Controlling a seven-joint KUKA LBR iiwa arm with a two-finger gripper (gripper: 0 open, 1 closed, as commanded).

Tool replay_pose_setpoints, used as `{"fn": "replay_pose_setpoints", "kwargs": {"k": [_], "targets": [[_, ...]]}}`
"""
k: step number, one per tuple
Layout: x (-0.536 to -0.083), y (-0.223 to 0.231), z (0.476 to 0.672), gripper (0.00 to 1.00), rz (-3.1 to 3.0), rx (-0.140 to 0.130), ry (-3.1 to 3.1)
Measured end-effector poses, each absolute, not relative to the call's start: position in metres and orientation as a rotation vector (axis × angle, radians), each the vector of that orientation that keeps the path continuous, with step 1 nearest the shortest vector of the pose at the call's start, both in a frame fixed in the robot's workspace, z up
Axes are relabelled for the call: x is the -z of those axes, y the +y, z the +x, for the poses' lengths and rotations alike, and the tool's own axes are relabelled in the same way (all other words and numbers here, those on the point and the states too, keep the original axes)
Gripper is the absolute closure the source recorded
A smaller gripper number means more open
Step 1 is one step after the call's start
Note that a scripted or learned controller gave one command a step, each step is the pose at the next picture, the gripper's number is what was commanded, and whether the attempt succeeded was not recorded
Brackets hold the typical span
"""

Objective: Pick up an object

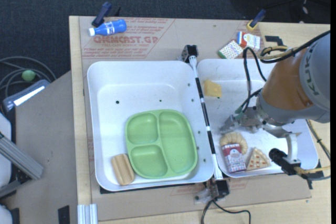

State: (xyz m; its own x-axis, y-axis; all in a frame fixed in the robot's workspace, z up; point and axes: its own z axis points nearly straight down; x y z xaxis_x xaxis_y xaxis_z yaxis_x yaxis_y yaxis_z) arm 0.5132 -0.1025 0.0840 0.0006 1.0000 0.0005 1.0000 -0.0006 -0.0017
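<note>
Near edge of right bin (310,157): red packet (234,158), label unreadable, beside a toast triangle (256,159), round cookie (233,140) just behind. Gripper (234,121) hangs just above the cookie, partly hidden by the wrist; grip state cannot be told, seemingly nothing held. Far on the bench (157,34), faint red print, "CHEMCAST GP".

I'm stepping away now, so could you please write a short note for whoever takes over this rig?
Pincer: low in the right bin, just above the round cookie; nothing visibly held.
Right bin also holds a yellow block, a red packet and a triangular wedge.
Left bin: green divided tray, tan bread piece.
Done: no pick yet.
Left: grasp and lift one object.
</note>
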Motion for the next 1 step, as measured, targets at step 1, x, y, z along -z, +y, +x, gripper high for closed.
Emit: {"fn": "replay_pose_setpoints", "kwargs": {"k": [1], "targets": [[-0.0843,-0.0968,0.4995,0.0,-2.221,-0.001,-2.218]]}}
